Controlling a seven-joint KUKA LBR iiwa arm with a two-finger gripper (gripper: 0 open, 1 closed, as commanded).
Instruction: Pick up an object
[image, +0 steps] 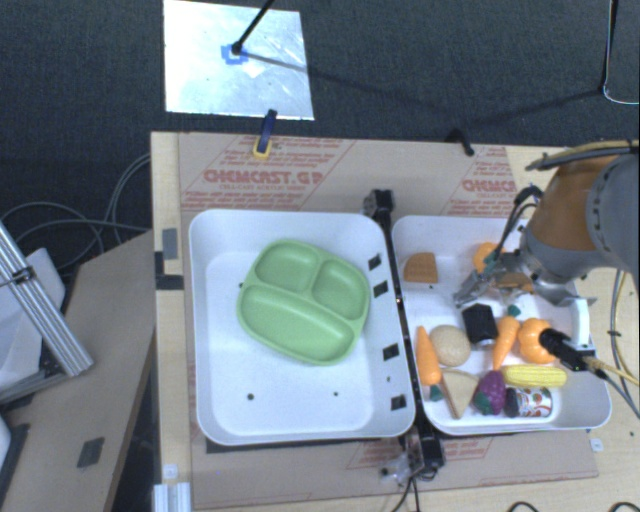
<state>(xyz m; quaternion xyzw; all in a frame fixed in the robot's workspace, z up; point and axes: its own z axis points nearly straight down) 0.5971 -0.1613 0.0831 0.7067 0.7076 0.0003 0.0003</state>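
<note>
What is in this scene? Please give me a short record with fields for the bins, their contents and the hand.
left bin: white bin holding a green divided plate
right bin: white bin with toy foods
foods seen: bread piece, carrot, corn cob, purple grapes, small can
hand: hand low over the right bin's upper part
arm: grey, enters from the right

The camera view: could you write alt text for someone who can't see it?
A grey robot arm with an orange band reaches from the right into the right white bin, crowded with toy food: an orange carrot, a yellow corn cob, a purple aubergine. The left white bin holds a green divided plate.
</note>
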